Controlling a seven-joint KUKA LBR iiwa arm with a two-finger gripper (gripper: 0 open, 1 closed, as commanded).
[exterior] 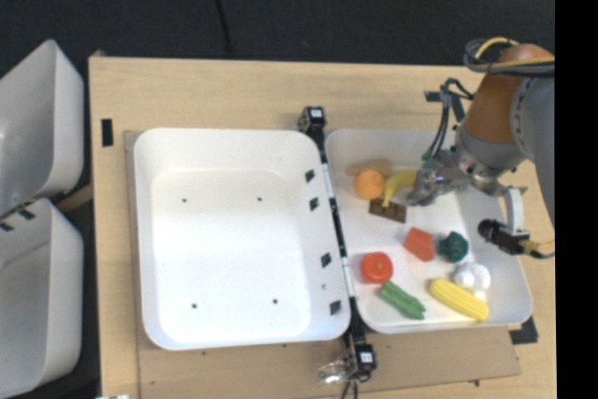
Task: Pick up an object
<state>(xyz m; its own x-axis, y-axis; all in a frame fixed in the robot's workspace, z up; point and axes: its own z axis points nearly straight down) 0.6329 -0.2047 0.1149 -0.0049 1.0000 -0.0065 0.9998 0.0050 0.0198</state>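
Right bin (509, 299), as we count it: an orange (369, 182), a yellow piece (402, 183) beside it, a brown block (387, 210) just below, a red block (420, 244), a dark green piece (454, 246), a tomato (377, 268), a green pod (402, 300), corn (459, 299) and a white piece (472, 277). The gripper (425, 187) sits low, just beside the yellow piece; we cannot tell its state. Left bin (234, 238) alongside.
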